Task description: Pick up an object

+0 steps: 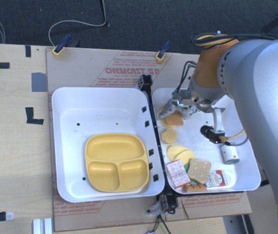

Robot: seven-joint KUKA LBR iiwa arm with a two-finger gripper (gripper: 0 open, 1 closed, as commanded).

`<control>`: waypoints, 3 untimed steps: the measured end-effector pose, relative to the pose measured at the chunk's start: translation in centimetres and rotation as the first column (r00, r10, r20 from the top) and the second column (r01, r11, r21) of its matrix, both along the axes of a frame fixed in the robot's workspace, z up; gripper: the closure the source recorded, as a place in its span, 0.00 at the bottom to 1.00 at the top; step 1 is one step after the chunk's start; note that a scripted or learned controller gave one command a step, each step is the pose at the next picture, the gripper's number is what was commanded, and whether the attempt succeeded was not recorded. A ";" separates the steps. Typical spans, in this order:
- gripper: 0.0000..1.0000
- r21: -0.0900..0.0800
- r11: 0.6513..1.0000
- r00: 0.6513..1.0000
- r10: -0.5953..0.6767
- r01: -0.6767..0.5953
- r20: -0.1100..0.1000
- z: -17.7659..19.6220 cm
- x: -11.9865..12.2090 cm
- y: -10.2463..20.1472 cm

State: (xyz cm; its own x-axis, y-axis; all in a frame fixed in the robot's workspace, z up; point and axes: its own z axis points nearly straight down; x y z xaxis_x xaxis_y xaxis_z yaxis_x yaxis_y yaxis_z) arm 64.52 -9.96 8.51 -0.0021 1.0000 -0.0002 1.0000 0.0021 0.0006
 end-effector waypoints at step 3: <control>0.00 -0.001 1.000 1.000 -0.002 0.002 -0.003 0.2 0.5 0.0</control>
